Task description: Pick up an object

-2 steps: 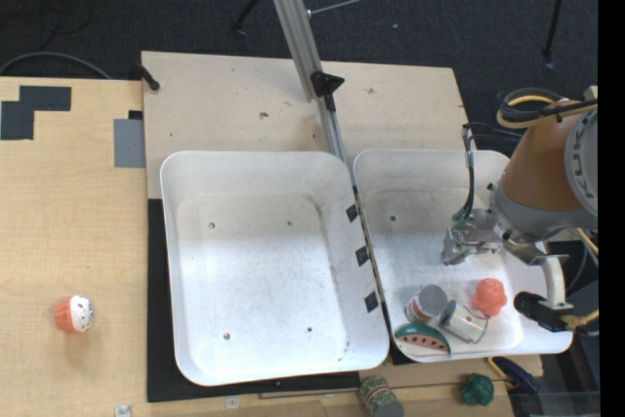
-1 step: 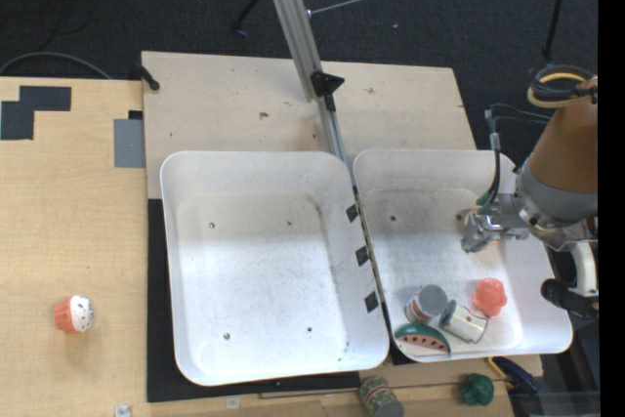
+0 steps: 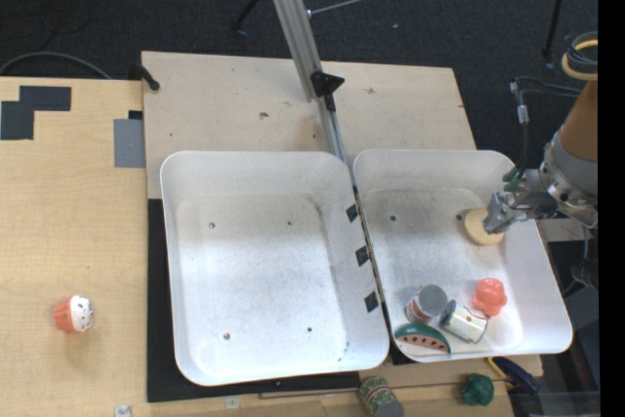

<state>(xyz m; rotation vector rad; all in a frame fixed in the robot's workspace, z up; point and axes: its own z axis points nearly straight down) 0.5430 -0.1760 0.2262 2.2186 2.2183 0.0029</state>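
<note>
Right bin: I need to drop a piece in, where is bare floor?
Right bin: bare from the divider to the tan disc under the gripper. Crowded front corner: can, red toy, melon slice.

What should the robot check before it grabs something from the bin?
1. Gripper over the right bin: ok, near its right rim.
2. Something close to grab: ok, a tan round piece lies right beside the gripper.
3. Piece between the fingers: cannot tell, the gripper hides that side.
4. Room around the piece: ok, the can, red toy and watermelon slice sit apart at the near rim.
5. Left bin out of the way: ok.
</note>
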